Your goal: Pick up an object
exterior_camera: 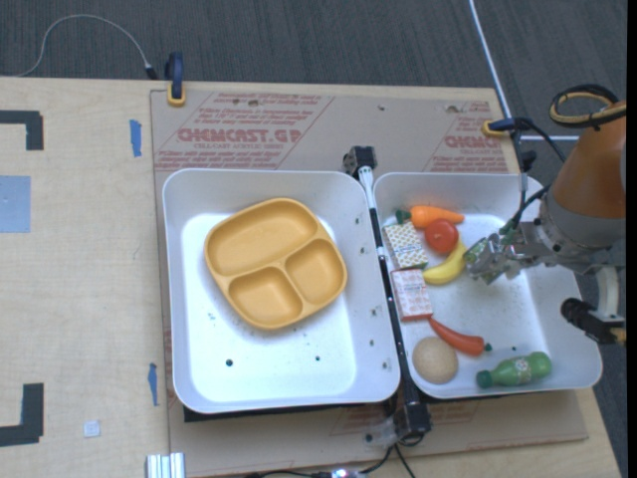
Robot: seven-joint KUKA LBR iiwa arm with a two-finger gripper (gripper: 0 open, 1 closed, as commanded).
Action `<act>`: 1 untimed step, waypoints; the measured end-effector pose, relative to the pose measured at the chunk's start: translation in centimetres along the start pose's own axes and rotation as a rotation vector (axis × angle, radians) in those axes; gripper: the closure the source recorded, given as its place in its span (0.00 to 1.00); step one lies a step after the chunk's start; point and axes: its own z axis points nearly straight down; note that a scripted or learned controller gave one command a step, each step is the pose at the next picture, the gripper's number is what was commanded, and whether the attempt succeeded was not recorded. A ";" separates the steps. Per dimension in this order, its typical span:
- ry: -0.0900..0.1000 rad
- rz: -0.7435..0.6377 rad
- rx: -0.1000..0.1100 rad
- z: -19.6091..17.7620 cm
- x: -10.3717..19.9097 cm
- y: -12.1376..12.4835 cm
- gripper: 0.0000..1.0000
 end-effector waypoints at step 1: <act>0.000 0.000 0.000 -6.5 6.9 -0.9 1.00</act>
